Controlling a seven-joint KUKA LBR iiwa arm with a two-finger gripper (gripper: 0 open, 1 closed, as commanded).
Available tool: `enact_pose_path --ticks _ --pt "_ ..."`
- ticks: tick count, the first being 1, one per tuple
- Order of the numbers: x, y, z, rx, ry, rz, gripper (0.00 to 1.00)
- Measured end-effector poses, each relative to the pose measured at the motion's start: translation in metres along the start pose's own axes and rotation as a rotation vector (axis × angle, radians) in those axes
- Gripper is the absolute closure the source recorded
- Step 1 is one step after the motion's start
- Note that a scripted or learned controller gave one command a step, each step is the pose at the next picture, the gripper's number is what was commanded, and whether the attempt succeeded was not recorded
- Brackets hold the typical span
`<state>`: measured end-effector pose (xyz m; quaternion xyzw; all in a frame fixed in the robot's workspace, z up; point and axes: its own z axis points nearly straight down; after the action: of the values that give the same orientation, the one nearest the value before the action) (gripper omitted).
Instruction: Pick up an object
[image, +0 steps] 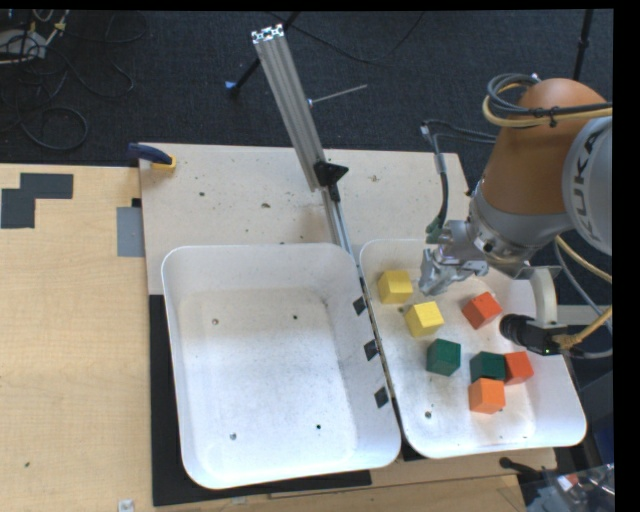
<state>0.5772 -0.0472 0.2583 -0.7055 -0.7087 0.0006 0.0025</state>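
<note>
The right bin (540, 430) holds several blocks. Two yellow blocks lie near its left side, one at the back (394, 286) and one just in front of it (424, 318). A green block (443, 356) sits below them and a darker green block (488, 366) lies to its right. Three orange blocks are there too: one at the back right (481, 309), one beside the dark green block (518, 367), one at the front (487, 396). My gripper (436, 279) hangs over the back of this bin, just right of the rear yellow block, with nothing visible between its fingers.
The left bin (190, 300) stands beside the right one, with black clips along the shared edge. A slanted aluminium post (295, 110) rises behind the bins. A blue and yellow clamp (152, 155) lies at the bench's back left corner. Cables hang from the arm on the right.
</note>
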Motion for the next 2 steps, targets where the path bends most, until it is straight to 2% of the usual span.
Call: enact_pose_path --ticks 1,2 --pt "0.051 0.003 0.000 -0.002 -0.001 0.001 1.00" --pt "0.100 -0.002 0.018 0.001 -0.001 0.000 1.00"
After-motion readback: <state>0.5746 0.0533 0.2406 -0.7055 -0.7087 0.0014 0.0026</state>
